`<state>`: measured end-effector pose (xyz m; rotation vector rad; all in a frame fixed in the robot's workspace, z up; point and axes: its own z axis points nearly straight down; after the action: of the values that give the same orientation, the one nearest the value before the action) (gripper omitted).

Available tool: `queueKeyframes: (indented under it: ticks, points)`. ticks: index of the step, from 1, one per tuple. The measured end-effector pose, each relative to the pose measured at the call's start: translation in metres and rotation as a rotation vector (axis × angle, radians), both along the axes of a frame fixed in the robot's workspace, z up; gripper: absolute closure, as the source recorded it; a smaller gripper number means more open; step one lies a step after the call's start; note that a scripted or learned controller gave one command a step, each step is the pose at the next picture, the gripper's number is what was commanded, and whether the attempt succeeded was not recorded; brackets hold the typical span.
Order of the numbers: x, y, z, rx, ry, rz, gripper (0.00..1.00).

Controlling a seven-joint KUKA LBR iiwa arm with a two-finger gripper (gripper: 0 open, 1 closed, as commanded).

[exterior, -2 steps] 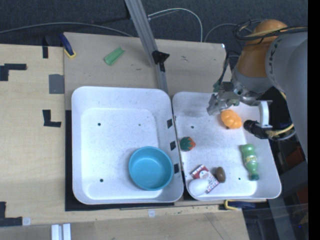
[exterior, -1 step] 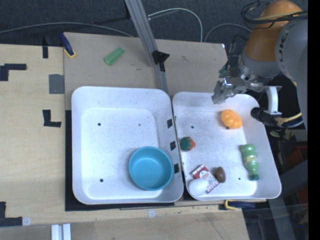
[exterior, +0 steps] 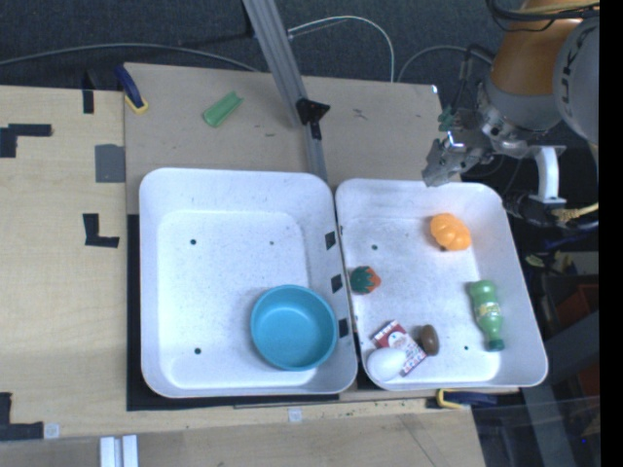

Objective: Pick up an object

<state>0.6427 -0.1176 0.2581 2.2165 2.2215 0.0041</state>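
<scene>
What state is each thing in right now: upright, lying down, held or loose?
Blue bowl: upright, in left bin.
Orange fruit: loose, in right bin.
Green bottle: lying on its side.
Red-and-white packet: lying flat.
Green block: lying on the bench.
Gripper: above the bin's edge, holding nothing.

Both white bins (exterior: 238, 197) look like smooth matt plastic, the blue bowl (exterior: 292, 327) is glossier plastic, and the bench (exterior: 58, 261) is pale wood.
</scene>
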Motion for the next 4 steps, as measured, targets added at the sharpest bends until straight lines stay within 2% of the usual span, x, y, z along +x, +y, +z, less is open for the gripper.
queueKeyframes:
  ticks: [1, 3, 4]
  points:
    - [0.001, 0.000, 0.026, 0.000, 0.002, 0.000, 1.00]
    - [-0.054, 0.089, 0.005, 0.002, 0.008, 0.003, 1.00]
    - [-0.070, 0.135, 0.007, 0.002, 0.007, 0.004, 1.00]
